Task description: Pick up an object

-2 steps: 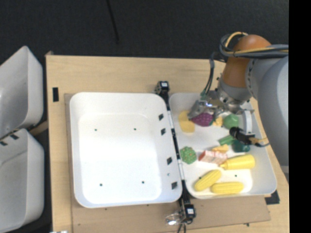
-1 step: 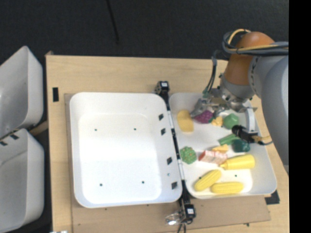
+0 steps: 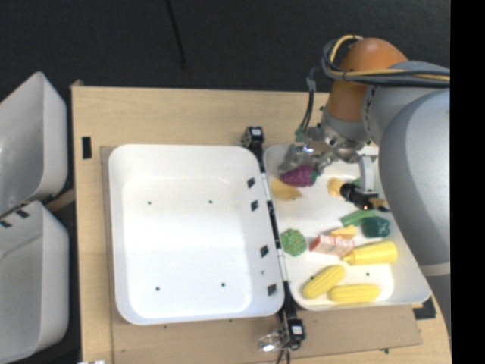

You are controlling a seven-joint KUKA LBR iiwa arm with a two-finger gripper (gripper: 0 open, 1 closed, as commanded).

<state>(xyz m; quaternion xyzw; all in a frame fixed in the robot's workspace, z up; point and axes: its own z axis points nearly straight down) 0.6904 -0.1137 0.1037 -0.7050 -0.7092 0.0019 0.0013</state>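
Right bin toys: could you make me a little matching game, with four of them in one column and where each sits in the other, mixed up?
Things:
1. purple toy
2. green broccoli
3. corn cob
4. yellow bottle

Places:
A. near the front edge of the right bin, left of a flat yellow piece
B. at the far end of the bin, right under the tool
C. close to the divider between the two bins, about halfway along
D. on the arm's side, just below a dark green piece

Pairs: 1-B, 2-C, 3-A, 4-D
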